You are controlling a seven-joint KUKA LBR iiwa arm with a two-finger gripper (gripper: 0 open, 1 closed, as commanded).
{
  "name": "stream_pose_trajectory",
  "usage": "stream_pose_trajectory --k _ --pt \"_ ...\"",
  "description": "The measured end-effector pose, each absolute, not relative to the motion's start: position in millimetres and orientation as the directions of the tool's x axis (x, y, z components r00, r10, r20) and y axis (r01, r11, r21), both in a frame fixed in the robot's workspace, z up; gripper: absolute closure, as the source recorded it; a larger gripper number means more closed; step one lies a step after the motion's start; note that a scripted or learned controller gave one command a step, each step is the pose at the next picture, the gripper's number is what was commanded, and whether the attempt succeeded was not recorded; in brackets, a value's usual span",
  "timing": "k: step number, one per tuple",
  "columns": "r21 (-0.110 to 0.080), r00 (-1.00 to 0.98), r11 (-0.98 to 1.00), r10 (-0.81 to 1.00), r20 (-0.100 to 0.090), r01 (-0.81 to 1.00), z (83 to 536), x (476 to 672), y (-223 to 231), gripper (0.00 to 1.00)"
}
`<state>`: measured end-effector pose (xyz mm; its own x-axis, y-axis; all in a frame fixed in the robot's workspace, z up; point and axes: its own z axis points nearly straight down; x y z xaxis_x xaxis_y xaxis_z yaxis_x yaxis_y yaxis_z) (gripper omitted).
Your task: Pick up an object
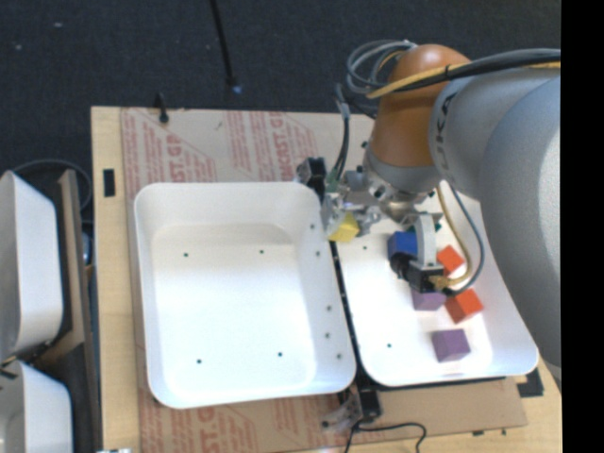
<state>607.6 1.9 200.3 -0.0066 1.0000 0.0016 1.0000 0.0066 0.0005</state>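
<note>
You had the arm low over the right bin (491, 352), its jaws (351, 217) apparently clenched on a yellow block (343, 229) near the dividing wall. This looked like the grasp step; next you needed a straight lift, checking the block came along.

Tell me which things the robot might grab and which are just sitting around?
For the job:
- claw
- yellow block, right at the claw
- blue block
- orange blocks
- purple blocks
- right bin holding them

Just lying about:
- left bin
- cardboard sheet under the bins
- black cable on the floor
</note>
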Motion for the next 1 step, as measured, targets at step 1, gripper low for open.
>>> stream_pose_trajectory --k 1 --pt "0.000 -0.007 0.007 1.000 0.002 1.000 200.4 601.1 86.0 1.00"
